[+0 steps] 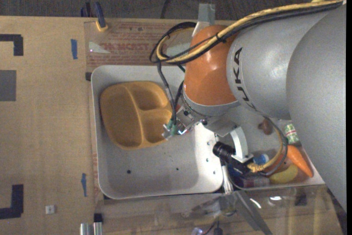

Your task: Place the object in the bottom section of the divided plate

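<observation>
One divided plate (133, 114) on show, mustard yellow, with three sections, and it sits in the upper left part of the left white bin (159, 179). One arm (264, 63), grey with its orange band, sweeps over that plate's right edge and covers part of it. The gripper (175, 128) hangs right at the plate's right rim; something small and greenish shows at its tip, but it's too blurred to name, and whether the jaws are wide, narrow or clamped on anything, I cannot tell. To the right of the plate, past the bin wall, the second bin (275, 187) is mostly hidden under the arm, and in it lies a jumble: one orange carrot-shaped piece (301, 160), one yellow piece (286, 174), one small brown thing (266, 127), plus dark bits I can't make out.
</observation>
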{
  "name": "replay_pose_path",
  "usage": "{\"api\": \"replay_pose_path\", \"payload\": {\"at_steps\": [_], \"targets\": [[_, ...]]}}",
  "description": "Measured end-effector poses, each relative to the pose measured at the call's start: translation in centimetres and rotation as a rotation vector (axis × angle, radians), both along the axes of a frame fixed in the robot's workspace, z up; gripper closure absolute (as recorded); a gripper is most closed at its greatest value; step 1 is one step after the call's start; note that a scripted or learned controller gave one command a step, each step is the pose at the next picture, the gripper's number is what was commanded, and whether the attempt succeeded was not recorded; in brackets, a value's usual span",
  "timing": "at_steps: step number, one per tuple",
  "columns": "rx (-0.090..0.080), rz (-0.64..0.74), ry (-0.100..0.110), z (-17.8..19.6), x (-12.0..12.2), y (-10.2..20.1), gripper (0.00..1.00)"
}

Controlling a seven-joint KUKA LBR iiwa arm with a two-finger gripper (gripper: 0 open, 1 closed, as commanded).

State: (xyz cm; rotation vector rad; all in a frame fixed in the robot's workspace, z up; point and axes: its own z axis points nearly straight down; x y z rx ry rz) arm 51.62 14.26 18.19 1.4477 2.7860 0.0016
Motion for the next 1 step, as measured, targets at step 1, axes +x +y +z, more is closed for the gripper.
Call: {"api": "replay_pose_path", "payload": {"at_steps": [1], "targets": [[0.0, 0.183, 0.002, 1.52, -1.12, -9.26, 1.0]]}}
